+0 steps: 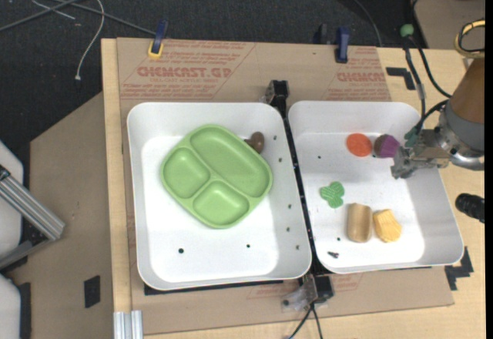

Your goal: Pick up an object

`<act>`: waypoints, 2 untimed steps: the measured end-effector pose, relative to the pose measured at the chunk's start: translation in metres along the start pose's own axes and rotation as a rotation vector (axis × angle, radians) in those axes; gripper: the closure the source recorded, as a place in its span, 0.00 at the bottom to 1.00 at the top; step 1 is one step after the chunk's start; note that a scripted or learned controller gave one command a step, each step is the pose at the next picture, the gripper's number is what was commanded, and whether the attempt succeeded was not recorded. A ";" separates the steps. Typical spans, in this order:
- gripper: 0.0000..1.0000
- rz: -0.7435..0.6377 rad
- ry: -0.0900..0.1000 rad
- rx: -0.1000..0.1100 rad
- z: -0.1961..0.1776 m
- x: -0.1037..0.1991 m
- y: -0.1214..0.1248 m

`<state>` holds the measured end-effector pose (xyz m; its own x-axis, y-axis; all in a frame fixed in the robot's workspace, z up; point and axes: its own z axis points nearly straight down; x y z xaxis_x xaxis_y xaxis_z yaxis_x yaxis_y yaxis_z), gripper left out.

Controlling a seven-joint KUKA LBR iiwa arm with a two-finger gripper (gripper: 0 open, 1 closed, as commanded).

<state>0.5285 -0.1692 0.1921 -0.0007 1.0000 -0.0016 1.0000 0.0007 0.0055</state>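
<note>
Toys (359,146) in right bin (431,249), cardboard-topped bench (192,68)

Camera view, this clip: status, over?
Hand low in right bin, grip unclear. Purple object beside it, touching orange piece. Nothing visibly lifted.

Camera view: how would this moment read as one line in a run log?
end effector: over right bin, beside purple object | right bin: orange, green, tan, yellow pieces | left bin: green tray, brown piece

Two white bins (146,199) side by side on cardboard sheet (200,68); blue clamps (159,37) at far edge.
</note>
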 end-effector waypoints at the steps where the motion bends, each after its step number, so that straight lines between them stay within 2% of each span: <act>1: 1.00 -0.001 -0.001 -0.002 -0.054 0.000 0.002; 2: 1.00 -0.005 0.005 0.008 -0.041 0.053 0.008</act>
<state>0.5357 -0.1160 0.2331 -0.0056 1.0000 0.0039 1.0000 0.0057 -0.0021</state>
